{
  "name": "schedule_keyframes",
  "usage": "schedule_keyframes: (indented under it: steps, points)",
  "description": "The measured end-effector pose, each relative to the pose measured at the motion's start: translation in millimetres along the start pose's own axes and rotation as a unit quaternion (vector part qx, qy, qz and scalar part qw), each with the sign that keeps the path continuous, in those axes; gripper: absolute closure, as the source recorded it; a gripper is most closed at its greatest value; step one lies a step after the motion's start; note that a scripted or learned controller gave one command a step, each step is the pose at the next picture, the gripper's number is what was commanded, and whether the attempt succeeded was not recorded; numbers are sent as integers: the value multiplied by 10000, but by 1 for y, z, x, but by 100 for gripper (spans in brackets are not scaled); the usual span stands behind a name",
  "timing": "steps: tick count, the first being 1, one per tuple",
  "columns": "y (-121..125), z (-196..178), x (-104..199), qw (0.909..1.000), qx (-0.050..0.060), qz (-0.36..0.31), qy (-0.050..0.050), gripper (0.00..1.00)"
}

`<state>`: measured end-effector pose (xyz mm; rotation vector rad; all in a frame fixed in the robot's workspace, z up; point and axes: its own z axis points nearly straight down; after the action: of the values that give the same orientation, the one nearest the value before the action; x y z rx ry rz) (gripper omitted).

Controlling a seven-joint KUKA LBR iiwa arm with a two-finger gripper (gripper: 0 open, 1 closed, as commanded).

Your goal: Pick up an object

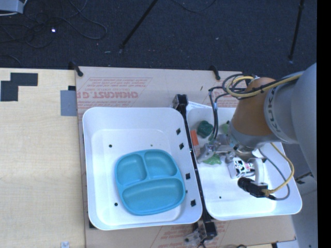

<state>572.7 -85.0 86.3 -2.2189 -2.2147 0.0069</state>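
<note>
Green object (211, 159) lies at nine o'clock in the right bin (269, 211), against the divider, likely the pick target. Gripper (214, 150) hangs just above it; its opening cannot be told. Left bin (98, 138) carries a blue tray (150, 182).

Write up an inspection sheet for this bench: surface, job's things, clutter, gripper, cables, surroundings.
Surface: two white bins side by side, left bin and right bin, on cardboard over a wooden bench.
Job's things: green objects and an orange item at the right bin's left side.
Clutter: blue divided plate lying flat in the left bin.
Gripper: gripper low among the green objects; grasp cannot be judged.
Cables: yellow and black cables looped on the arm.
Surroundings: dark floor with cords and stand legs.
</note>
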Motion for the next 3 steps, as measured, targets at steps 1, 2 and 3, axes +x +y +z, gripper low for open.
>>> schedule_keyframes:
  steps: [1,2,3]
  points:
    - [1,-14,-2,10000,-15,35,-5,100]
    - [6,-59,2,10000,-42,-15,-6,100]
    - [7,-102,-3,10000,-45,-11,-8,100]
